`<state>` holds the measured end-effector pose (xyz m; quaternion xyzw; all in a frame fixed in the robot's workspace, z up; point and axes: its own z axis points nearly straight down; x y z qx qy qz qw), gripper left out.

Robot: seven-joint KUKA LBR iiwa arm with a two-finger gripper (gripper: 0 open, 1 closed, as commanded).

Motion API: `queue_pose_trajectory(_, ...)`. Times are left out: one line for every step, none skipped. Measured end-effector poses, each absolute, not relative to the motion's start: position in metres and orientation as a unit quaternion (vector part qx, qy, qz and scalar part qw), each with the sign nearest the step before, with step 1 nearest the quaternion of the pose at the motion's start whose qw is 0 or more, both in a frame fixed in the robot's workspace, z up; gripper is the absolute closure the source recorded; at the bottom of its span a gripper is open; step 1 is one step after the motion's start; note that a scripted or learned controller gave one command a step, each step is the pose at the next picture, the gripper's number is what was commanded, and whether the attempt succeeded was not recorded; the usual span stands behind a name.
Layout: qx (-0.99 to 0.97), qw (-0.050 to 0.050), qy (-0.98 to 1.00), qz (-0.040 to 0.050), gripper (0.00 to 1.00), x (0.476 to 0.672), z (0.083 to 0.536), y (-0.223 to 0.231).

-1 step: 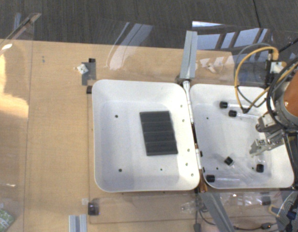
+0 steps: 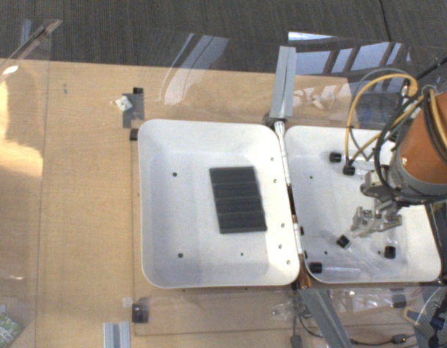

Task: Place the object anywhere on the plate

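A dark grey ribbed plate (image 2: 238, 199) lies flat in the middle of the left white bin (image 2: 160, 216). In the right bin (image 2: 314, 194), a small black block (image 2: 342, 241) rests on the floor near the front. My gripper (image 2: 370, 221) hangs over the right bin, just up and to the right of that block. Nothing is visibly held in it, and the block seems to lie apart from it.
A raised divider (image 2: 287, 194) separates the two bins. Small black knobs (image 2: 334, 156) (image 2: 389, 251) (image 2: 314, 267) dot the right bin's floor. Yellow cables (image 2: 368, 93) loop above the wrist at the right. A grey post (image 2: 284, 85) stands behind the bins.
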<state>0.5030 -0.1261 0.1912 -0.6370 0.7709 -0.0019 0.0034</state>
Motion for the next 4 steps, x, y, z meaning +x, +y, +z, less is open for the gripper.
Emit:
queue_pose_trajectory(-0.492, 0.004, 0.870, -0.0015, 1.00, 0.490, 0.192, -0.072)
queue_pose_trajectory(-0.378, 0.005, 0.926, -0.0009, 1.00, 0.490, 0.186, 0.007)
queue_pose_trajectory(-0.339, 0.005, 0.941, 0.0001, 1.00, 0.498, 0.186, 0.081)
queue_pose_trajectory(-0.017, 0.005, 1.000, 0.0012, 1.00, 0.500, 0.231, 0.107)
